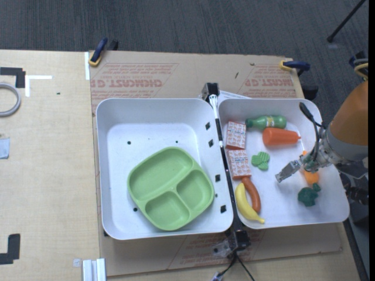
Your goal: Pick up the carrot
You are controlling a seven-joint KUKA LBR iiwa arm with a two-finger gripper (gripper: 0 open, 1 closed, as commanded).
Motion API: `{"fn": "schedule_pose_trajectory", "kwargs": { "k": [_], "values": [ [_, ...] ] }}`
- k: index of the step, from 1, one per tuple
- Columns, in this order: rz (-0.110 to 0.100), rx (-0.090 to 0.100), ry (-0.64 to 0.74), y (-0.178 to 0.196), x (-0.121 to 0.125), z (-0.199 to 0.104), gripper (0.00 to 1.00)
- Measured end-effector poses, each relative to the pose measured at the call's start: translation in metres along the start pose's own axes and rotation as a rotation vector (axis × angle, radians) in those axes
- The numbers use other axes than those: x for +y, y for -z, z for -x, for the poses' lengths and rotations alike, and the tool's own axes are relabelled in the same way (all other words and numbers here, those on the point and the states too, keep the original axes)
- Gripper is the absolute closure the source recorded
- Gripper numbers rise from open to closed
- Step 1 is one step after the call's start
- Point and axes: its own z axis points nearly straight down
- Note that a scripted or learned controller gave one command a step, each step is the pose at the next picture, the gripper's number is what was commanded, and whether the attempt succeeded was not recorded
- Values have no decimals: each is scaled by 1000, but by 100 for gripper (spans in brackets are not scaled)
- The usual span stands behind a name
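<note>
Right bin, white, shallow: holds the carrot, orange, lying on its side in the far half with its taper pointing right, just near of a green bottle and apart from everything else, so it looks open to a grasp from above. Also in this bin: two red-and-white cartons end to end along the left wall, a small green leafy piece at centre, a sausage lying against a banana at the near left, a broccoli floret at the near right, and a small orange item partly hidden by the tool. Gripper: low over the bin's right half, near of the carrot and not touching it; whether its jaws are parted or closed cannot be told, and nothing is seen held, so the pick appears not yet made. Arm: grey with orange band, entering from the right. Left bin: one green divided plate, set slightly askew. Surface: both bins rest on printed cardboard clamped at its far corners, on a pale wooden bench. Room: dark carpet beyond.
</note>
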Motion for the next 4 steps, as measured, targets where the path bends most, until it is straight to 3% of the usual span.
{"fn": "schedule_pose_trajectory", "kwargs": {
  "k": [1,2,3,4],
  "values": [
    [-4,-19,-9,9,-5,8,100],
    [-6,-23,-6,73,20,-83,100],
    [-8,-22,-1,-3,-29,-55,100],
    [-7,-24,126,120,-46,-8,100]
  ]
}}
